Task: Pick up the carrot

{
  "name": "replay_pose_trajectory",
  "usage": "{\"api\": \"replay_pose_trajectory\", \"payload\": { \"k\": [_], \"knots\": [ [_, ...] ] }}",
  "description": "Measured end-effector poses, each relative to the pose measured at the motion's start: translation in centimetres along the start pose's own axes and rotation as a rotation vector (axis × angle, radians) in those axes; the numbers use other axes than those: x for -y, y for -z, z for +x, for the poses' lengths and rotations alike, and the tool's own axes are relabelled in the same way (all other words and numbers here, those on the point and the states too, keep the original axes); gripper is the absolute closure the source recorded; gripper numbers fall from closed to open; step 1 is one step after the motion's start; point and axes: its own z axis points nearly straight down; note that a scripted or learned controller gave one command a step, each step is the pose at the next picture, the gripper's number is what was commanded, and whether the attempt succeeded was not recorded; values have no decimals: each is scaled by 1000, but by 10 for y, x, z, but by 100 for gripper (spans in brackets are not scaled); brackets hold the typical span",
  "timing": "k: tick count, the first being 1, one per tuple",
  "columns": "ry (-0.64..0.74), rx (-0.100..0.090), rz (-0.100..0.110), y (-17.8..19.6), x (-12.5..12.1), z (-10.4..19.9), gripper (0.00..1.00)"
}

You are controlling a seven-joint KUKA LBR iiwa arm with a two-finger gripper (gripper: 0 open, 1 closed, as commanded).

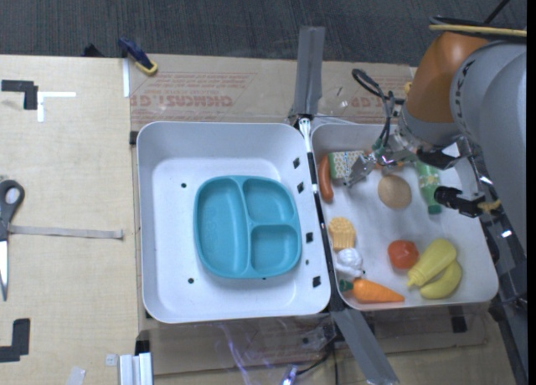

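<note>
Carrot lay at the near edge of the right bin, beside a white piece. Pale wooden surface carried two white bins; dark carpet lay beyond. Left bin held one teal divided plate. Tool hung over the right bin's far end, well apart from the carrot; its state couldn't be told.

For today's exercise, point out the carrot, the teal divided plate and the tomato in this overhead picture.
carrot (378, 293): camera view, middle of its orange body.
teal divided plate (219, 223): camera view, floor of its large left compartment.
tomato (403, 254): camera view, centre of its red top.
</note>
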Motion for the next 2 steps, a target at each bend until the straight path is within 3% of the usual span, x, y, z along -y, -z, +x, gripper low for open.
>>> {"api": "replay_pose_trajectory", "payload": {
  "k": [1, 2],
  "knots": [
    [137, 4, -7, 1, 78, 21, 0],
    [320, 7, -9, 2, 89, -36, 0]
  ]
}}
